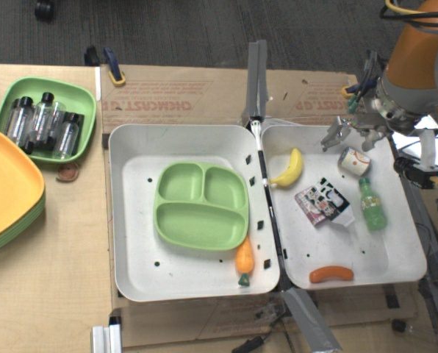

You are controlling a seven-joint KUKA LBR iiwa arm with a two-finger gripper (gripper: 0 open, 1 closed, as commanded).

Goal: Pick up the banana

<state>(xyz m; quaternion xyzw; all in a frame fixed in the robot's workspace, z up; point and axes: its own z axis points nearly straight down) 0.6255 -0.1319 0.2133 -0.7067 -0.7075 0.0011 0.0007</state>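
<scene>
Under both bins lies a flattened cardboard sheet (204,94) with red printing that runs upside down from this camera; the larger word seems to read "CHEMCAST", and the smaller lines around it are too small to make out. A similar red print shows on the cardboard behind the right bin. The small black-and-white packet (321,201) in the right bin (410,267) carries bold white graphics, but no word on it can be read. The little white cup (353,161) has a red mark on its side, also illegible.

The banana (289,168) lies in the right bin's back left corner, close to the divider between the bins, curving from its upper tip down toward the left. The hand (345,134) hangs over the back edge of the same bin, to the right of the banana and apart from it, with nothing between its fingers. Its two metal fingers look slightly spread, though how wide is hard to tell at this angle. The white cup sits just below the hand, between it and the green bottle (372,208).

The left bin (131,271) holds a green divided plate (202,207) with a toy carrot (244,260) at its lower right corner. An orange sausage-shaped toy (331,273) lies near the right bin's front.
</scene>
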